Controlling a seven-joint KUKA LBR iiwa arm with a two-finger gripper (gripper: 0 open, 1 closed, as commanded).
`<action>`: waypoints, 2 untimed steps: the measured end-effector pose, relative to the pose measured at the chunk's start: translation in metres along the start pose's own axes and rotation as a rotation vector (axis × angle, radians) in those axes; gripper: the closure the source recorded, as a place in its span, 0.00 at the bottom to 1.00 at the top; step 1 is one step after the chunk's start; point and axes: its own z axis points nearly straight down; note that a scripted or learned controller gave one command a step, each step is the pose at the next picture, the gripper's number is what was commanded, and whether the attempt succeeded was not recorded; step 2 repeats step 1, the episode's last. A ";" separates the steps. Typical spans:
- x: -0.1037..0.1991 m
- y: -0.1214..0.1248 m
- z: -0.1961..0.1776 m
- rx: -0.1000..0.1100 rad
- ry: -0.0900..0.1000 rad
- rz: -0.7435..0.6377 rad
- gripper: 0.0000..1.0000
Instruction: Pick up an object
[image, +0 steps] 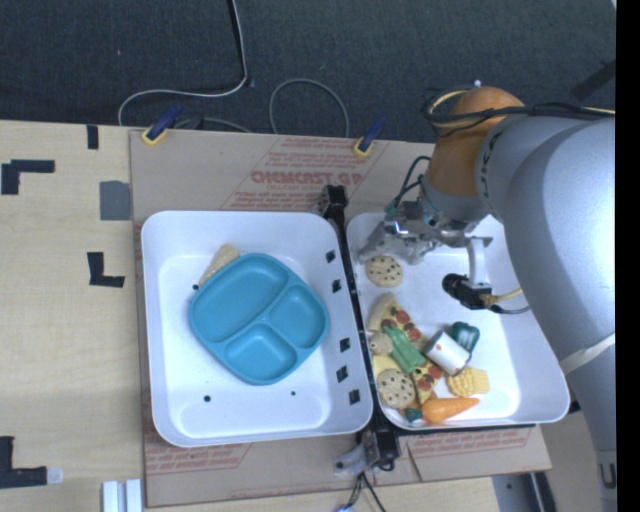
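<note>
The gripper hangs over the right bin above a cookie; whether it holds anything cannot be told. Judging from here, the flat cookie may slip away, or the bin wall may block a descent.

Red printed lettering is seen on the brown cardboard sheet lying under the two white bins, at roughly 12 o'clock in the frame. The largest line appears to begin "CHEMCAST", though the rest cannot be made out with certainty. Smaller red lines above and below it are too blurred to be read. More faint red print is carried at the sheet's 6 o'clock edge, also illegible.
</note>
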 end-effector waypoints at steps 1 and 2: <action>0.000 0.001 -0.011 -0.004 -0.001 -0.001 1.00; 0.000 0.001 -0.011 -0.004 -0.001 -0.001 1.00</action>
